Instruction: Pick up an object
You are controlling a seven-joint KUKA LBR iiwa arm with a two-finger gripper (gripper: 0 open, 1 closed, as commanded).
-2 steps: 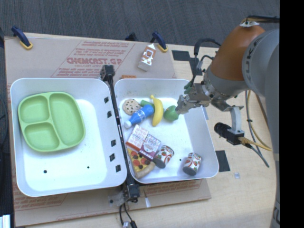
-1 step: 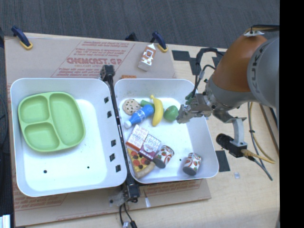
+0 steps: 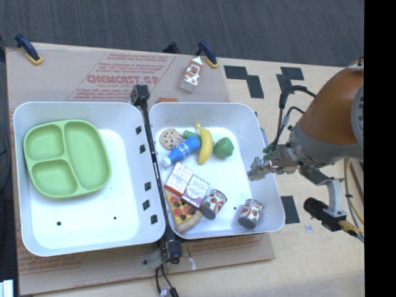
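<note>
- A tan bench (image 3: 322,258) over dark carpet carries two shallow white bins side by side on cardboard; a small carton (image 3: 192,75) lies outside them on the cardboard, far ahead of me and off to one side.
- My gripper (image 3: 258,168) hovers at the rim of the right bin (image 3: 266,141), on the arm's side of it. Whether it is open or closed I cannot tell from here, and I see nothing held in it.
- Nearest to me in that bin is a small can (image 3: 250,213), just below and slightly inward. A second can (image 3: 213,202) lies further in, touching a pile of boxes (image 3: 189,184) and a pizza slice (image 3: 183,214).
- Straight in from me sit a green ball (image 3: 223,146), a banana (image 3: 205,143), a blue bottle (image 3: 182,149) and a cookie (image 3: 169,139), packed close.
- Far beyond, the left bin (image 3: 80,228) holds a green divided tray (image 3: 66,158).
- I judge the near can the best target: it stands apart from its neighbours. I should centre over it, descend straight, and keep clear of the bin wall beside it.
</note>
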